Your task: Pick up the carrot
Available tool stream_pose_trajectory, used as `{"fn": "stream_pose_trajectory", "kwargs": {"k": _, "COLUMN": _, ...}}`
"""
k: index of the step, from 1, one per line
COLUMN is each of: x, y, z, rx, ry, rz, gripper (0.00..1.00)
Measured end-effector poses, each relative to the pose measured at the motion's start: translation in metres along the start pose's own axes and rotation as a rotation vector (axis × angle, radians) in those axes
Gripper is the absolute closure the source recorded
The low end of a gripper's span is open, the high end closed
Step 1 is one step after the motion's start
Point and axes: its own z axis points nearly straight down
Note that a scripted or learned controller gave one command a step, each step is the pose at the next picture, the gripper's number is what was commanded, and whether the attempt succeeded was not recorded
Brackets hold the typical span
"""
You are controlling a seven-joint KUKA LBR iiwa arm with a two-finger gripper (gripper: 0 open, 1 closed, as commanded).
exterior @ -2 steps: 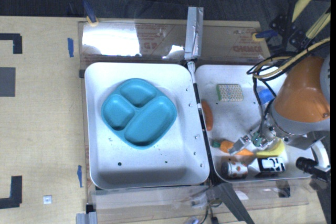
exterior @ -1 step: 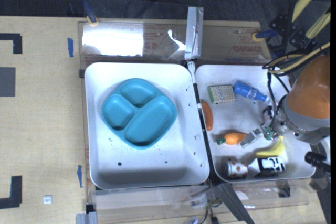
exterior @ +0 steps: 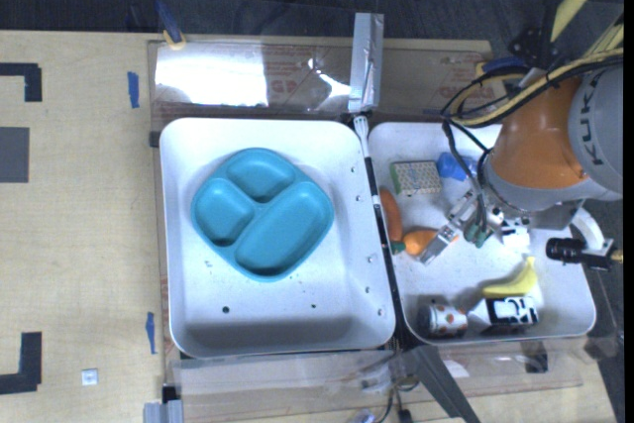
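One long orange carrot (exterior: 393, 218) lies against the right white bin's (exterior: 575, 307) 9 o'clock wall, metal two-finger gripper (exterior: 443, 239) at its 3 o'clock; whether it is clenched, cannot tell.

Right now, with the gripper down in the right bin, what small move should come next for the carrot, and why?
Probably a short shift toward the left wall of the right bin. The gripper sits beside the small orange piece, while the carrot lies just beyond it, lengthwise along the divider. Centre over the carrot before descending; it is not yet between the fingers.
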Motion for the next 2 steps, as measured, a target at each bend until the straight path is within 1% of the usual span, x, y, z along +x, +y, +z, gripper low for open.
{"fn": "stream_pose_trajectory", "kwargs": {"k": 1, "x": -0.002, "y": 0.001, "z": -0.008, "rx": -0.002, "ry": -0.003, "rz": 0.002, "gripper": 1.0}}
{"fn": "stream_pose_trajectory", "kwargs": {"k": 2, "x": 0.038, "y": 0.077, "z": -0.133, "rx": 0.006, "ry": 0.006, "rz": -0.01, "gripper": 1.0}}
